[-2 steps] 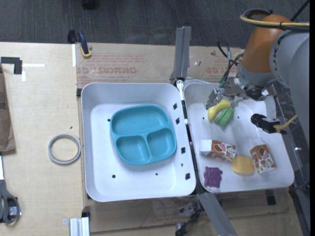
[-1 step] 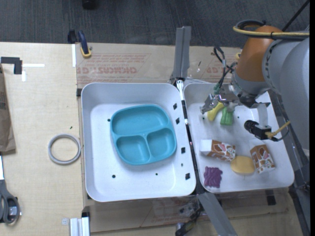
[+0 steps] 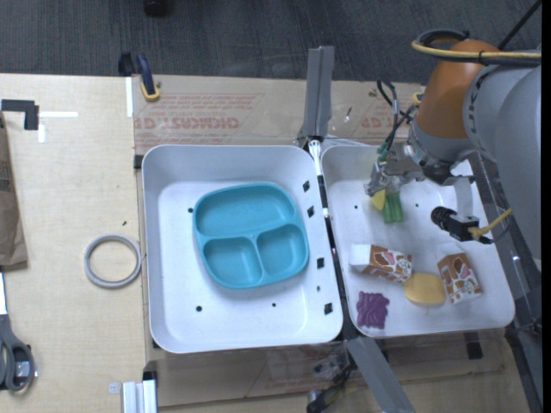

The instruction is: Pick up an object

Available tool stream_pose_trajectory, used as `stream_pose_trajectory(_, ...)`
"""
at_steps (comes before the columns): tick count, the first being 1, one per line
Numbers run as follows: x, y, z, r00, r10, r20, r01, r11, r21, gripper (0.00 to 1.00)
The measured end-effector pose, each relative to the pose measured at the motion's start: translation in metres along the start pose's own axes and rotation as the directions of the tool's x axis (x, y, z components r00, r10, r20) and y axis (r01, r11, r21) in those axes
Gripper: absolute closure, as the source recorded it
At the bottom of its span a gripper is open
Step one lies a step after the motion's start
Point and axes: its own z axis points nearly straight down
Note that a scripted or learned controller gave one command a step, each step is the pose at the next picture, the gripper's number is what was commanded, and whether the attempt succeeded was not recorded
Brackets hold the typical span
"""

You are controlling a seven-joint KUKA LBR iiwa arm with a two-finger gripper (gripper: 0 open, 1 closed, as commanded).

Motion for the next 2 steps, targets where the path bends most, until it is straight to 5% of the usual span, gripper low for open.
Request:
stream_pose_trajectory(1, -0.001, 0.000, -0.009, 1.000, -0.001, 0.001, 0.001, 1.000, 0.000, 1.00)
stream_pose_trajectory(2, 0.060, 0.022, -0.100, 1.000, 0.015, -0.007, -0.015, 1.000, 0.014, 1.00)
